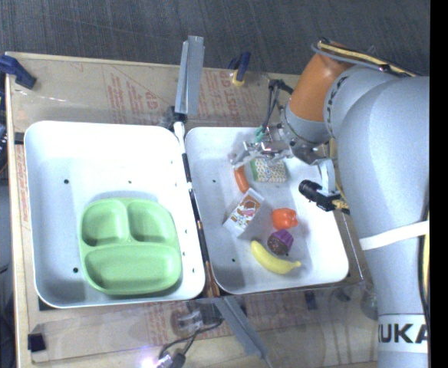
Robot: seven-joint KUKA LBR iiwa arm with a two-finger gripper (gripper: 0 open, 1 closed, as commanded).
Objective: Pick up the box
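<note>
The box (244, 211), a small white carton with a red and brown picture, lies flat near the middle of the right bin (327, 271). My gripper (256, 149) is at the far end of that bin, well beyond the box and not touching it. It hangs just over a speckled greenish square block (271, 170) and beside a small orange carrot (242, 179). The grey arm and its orange band (316, 87) come in from the right.
An orange pepper (284, 218), a purple fruit (280, 242) and a yellow banana (274, 258) lie right of and in front of the box. A green divided plate (130, 245) sits in the left bin (47, 152). A metal bar (189, 75) stands between the bins at the back.
</note>
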